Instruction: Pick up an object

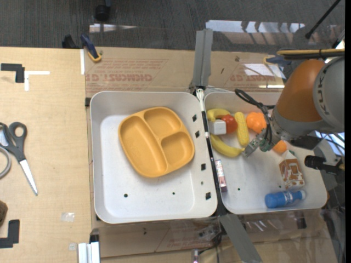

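The gripper (258,144) of the grey arm (310,100) hangs low inside the right bin (249,193), its tip just beside a curved yellow banana (226,148); how wide it is spread, and whether it has hold of anything, cannot be told from above. An orange ball (255,121), a second yellow banana (241,128) and a small white block (220,127) crowd close by. A brown carton (291,172) and a blue bottle (284,198) lie nearer the front. The left bin (109,196) bears a yellow divided plate (156,141). Scissors (20,153) rest on the bench (44,201).
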`<state>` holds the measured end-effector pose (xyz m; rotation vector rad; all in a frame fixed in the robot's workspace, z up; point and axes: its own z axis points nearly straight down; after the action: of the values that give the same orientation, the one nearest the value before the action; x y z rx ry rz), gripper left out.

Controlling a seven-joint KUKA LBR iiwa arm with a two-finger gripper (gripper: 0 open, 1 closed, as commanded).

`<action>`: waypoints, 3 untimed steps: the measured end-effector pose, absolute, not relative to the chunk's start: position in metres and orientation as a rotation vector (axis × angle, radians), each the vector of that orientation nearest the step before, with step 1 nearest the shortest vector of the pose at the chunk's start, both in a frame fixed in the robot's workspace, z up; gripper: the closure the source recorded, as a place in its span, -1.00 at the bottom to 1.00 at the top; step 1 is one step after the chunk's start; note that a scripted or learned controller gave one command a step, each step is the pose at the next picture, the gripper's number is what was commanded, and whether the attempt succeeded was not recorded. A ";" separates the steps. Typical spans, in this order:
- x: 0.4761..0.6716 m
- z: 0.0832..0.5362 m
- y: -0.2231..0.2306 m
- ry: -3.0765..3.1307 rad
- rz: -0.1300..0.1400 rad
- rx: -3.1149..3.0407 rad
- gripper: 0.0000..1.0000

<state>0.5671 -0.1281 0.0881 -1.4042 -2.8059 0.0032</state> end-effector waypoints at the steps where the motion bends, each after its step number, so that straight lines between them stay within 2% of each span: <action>1: 0.611 0.089 -0.123 -2.446 0.007 -1.968 1.00; 2: 0.657 0.188 -0.061 -2.427 0.009 -1.991 1.00; 3: 0.630 0.307 -0.050 -2.433 0.004 -1.990 1.00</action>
<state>0.6304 -0.0498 0.3069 -1.9900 -2.4329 0.0036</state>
